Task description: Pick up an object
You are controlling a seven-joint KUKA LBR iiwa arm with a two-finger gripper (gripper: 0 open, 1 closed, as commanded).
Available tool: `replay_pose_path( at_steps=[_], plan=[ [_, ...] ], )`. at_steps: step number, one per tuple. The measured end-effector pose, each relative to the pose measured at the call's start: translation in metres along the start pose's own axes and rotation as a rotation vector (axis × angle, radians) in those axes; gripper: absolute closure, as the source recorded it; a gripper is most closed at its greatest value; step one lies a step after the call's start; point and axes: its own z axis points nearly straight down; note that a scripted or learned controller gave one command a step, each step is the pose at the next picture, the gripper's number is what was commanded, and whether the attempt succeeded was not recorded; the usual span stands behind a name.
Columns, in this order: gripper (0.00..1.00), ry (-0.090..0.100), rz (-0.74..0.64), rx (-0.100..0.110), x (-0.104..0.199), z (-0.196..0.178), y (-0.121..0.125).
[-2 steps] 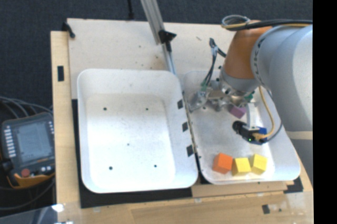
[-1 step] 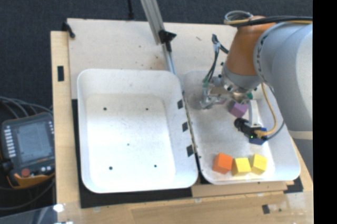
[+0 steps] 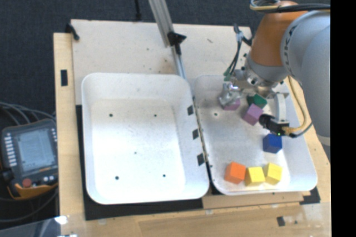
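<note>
Arm [image 3: 308, 58]: rounded grey casing, smooth, with a broad orange band [image 3: 270, 35] above the wrist. Thin cable looped over the band; green and black cables run down beside the wrist. Pincer [image 3: 229, 98]: small, silver metal, on a pale mount.

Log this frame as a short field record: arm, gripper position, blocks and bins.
arm: reaches in from the right, over the right bin
gripper: low at that bin's far left, at a purple block
other blocks: purple, green, blue
near-edge row: orange, yellow, yellow
left bin: bare white floor
</note>
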Motion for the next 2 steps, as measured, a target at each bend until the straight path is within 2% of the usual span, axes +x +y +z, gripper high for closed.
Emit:
replay_pose_path(
  at_steps=[1,2],
  plan=[
    [1.0,0.0,-0.006,-0.003,-0.002,-0.065,0.0],
    [1.0,0.0,-0.006,-0.001,-0.003,-0.107,0.002]
  ],
)
